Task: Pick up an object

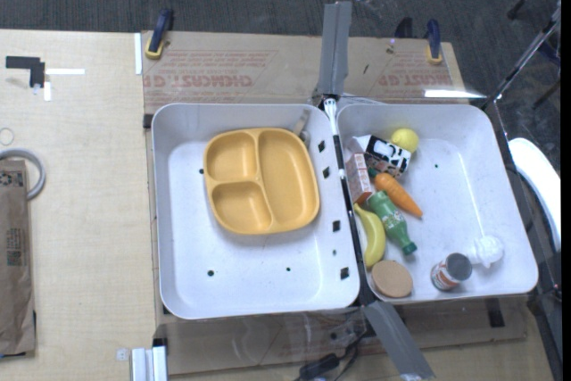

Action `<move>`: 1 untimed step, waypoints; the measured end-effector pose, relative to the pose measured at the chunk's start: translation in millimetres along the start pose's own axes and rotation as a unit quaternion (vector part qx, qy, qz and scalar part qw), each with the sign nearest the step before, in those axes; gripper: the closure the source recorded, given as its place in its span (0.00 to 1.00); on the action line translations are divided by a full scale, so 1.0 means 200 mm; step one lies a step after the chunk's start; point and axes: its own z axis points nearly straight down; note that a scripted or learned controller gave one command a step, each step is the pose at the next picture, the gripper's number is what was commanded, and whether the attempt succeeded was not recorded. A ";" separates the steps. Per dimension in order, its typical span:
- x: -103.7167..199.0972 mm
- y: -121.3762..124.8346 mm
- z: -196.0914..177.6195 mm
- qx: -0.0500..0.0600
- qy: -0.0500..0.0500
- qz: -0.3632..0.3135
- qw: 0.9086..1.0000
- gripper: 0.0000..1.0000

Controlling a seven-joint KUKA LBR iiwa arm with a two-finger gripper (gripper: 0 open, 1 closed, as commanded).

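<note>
Right bin [464,183]: orange carrot [399,194], green bottle [391,221] and yellow banana [373,236], touching. The black-and-white item [389,153] is hard to identify. Left bin [183,272]: yellow divided plate [261,180].

Even, soft overhead light fills the room, bright without harshness. The two shallow white plastic bins [169,219] wash out pale, with mild glare along their rims toward 3 o'clock. Shadows stay short and faint under the yellow divided plastic plate [261,180]. The dark carpet at 12 o'clock looks grainy, and small details are slightly soft throughout.
</note>
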 end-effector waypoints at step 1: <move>-0.01 0.01 -0.04 0.000 -0.001 -0.001 1.000 1.00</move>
